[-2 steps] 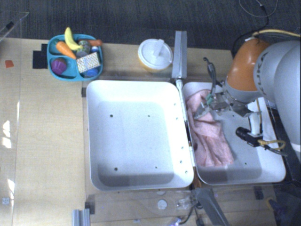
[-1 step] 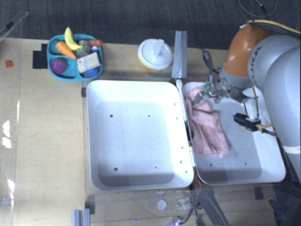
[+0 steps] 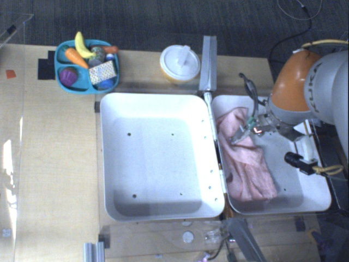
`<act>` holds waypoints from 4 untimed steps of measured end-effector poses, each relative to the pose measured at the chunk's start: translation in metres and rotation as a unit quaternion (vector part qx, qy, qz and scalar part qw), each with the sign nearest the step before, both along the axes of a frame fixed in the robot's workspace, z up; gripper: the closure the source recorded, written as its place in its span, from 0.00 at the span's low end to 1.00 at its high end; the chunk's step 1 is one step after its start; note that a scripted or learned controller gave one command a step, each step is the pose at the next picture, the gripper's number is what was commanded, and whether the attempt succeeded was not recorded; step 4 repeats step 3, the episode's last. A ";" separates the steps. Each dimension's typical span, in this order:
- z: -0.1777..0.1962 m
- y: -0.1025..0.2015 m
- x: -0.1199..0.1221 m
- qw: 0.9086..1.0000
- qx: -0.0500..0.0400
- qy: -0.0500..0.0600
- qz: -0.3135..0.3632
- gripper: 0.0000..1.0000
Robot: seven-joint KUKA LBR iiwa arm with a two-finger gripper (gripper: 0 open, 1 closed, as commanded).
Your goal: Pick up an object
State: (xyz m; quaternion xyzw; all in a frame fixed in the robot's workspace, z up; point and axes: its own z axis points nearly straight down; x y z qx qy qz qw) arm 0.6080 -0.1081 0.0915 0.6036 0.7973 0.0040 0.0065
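A crumpled pink cloth [image 3: 248,165] lies along the left side of the right bin [image 3: 311,195], from near its back wall to its front. My gripper [image 3: 241,135] is down on the upper part of the cloth, with its fingers pressed into the folds. The arm's orange band and grey wrist sit just to the right of it. The cloth bunches up around the fingertips, and I cannot make out how wide they stand.
The left bin [image 3: 158,157] sits beside the right one, a metal divider [image 3: 208,64] rising between them at the back. A blue tray [image 3: 86,67] of toy food and a white-lidded yellow container [image 3: 180,63] stand behind the bins.
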 end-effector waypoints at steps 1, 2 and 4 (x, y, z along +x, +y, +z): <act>0.000 0.014 0.013 1.000 -0.001 0.000 0.027 0.00; 0.013 0.017 0.016 1.000 0.000 -0.005 0.029 1.00; 0.097 0.081 0.059 0.998 0.000 0.002 0.056 1.00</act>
